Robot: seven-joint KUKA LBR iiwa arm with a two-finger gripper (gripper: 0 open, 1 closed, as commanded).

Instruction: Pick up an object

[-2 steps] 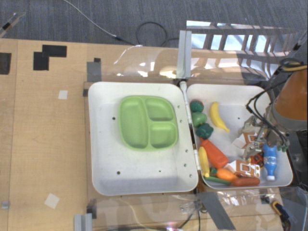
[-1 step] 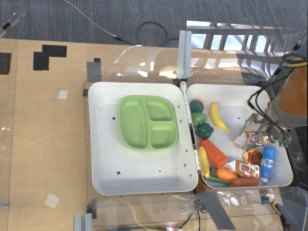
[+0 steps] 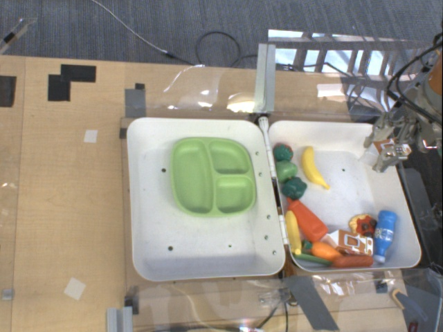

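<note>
While gripper (image 3: 389,146) hovers at right bin's (image 3: 346,133) upper right, finger state unclear, we'd drop on isolated banana (image 3: 315,167), avoiding lower clutter.

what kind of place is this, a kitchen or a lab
Most likely a robot lab, not a kitchen: a gripper over two white bins, toy food like a banana, and cables on carpet.

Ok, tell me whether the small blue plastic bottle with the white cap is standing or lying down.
Lying down. The small blue plastic bottle rests on its side in the right white bin, cap toward the near rim.
</note>
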